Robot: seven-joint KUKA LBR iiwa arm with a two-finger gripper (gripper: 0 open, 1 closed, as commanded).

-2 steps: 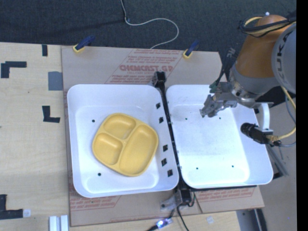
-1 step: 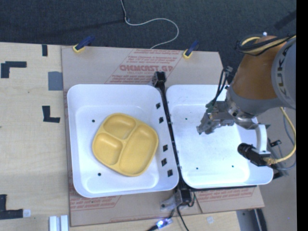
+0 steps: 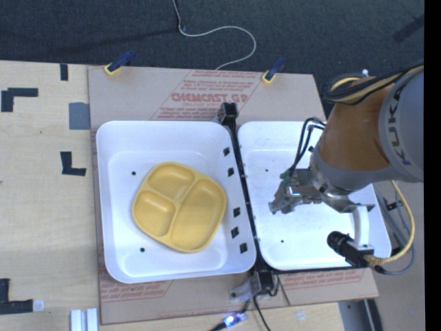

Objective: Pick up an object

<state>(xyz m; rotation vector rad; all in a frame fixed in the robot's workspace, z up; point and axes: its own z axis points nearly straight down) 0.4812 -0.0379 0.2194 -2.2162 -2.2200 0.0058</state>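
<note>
A yellow divided plate lies in the left white bin, a little below its middle. My gripper hangs over the right white bin, near that bin's centre and well to the right of the plate. The grey arm with its orange band comes in from the right above it. Nothing shows between the gripper's tips from this angle.
A black divider separates the two bins. Both bins rest on a cardboard sheet held by yellow and blue clamps at the back. A white cable loops on the dark floor behind. Black cabling hangs by the arm's lower right.
</note>
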